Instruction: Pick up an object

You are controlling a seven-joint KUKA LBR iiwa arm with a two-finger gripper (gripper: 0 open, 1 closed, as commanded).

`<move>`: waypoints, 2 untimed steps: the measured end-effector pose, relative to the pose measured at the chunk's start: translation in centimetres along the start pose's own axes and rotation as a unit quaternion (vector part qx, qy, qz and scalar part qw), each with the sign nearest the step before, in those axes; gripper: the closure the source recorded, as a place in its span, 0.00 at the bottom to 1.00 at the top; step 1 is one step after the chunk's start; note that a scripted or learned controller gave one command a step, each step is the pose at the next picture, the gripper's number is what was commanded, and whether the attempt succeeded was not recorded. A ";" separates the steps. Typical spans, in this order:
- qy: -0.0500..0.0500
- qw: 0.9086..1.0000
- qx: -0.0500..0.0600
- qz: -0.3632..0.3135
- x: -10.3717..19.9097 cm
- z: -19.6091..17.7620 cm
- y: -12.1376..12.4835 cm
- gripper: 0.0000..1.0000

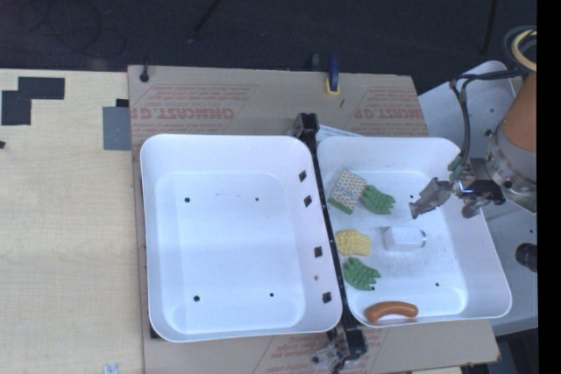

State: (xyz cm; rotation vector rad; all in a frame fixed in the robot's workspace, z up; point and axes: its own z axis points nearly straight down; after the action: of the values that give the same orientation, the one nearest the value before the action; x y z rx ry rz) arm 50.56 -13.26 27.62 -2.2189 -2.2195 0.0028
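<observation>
**A:** Layout, biggest first?

**B:** Bench [61, 215], pale wood, with a brown board [237, 105] on top. Two white bins sit on the board, side by side and touching along a black clip strip. The left bin [166, 162] is the larger-looking one, the right bin [478, 293] carries all the objects.

**A:** Arm?

**B:** The arm [526, 114] enters from the right edge, orange band visible. The gripper [429, 197] hangs over the right bin's upper right area, fingers angled down-left. Nothing is seen between them (spread or pressed together, cannot tell at this resolution).

**A:** Objects?

**B:** All in the right bin's left and centre. A checkered block [346, 190] sits upper left, touching a green piece [379, 200] on its right. A clear white piece [405, 237] lies mid-bin, below the gripper and apart from it (faint, hard to read). An orange sausage shape [392, 311] lies against the near wall. A second green piece [359, 274] sits just under a yellow corn piece [352, 242], near the dividing wall.
</observation>
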 end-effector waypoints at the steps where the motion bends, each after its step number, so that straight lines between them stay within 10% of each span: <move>1: -0.004 1.000 -0.009 -0.002 -5.6 -11.4 8.7 0.00; 2: -0.001 1.000 -0.001 -0.003 -5.4 -11.6 8.3 1.00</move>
State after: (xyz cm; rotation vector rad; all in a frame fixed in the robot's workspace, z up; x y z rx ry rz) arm 58.94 -18.69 39.24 -2.2145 -2.2275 0.0034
